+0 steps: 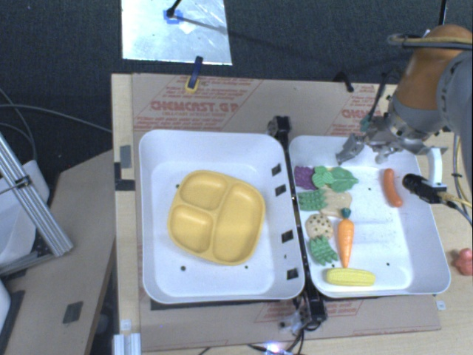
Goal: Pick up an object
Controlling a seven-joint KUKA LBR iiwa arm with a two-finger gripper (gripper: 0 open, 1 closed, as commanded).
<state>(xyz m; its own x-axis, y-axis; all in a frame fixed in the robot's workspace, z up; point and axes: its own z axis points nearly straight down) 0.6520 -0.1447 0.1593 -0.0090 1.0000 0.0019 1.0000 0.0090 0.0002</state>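
Observation:
The right bin (414,265) holds toy food along its left side: purple grapes (304,175), a green leafy piece (334,177), a green vegetable (311,199), a speckled beige cookie (319,225), a carrot (345,237), another green piece (323,251) and a yellow corn cob (350,276). An orange-red sausage (392,187) lies apart, further right. My gripper (367,152) hangs over the bin's far edge, just above and right of the leafy piece. It is open, and nothing sits between its fingers (349,151).
The left bin (159,272) holds a yellow divided plate (216,216). A black part (421,188) juts over the right bin's right side near the sausage. A pink object (464,260) lies outside the bin at far right. Clips line the divider (292,220) between the bins.

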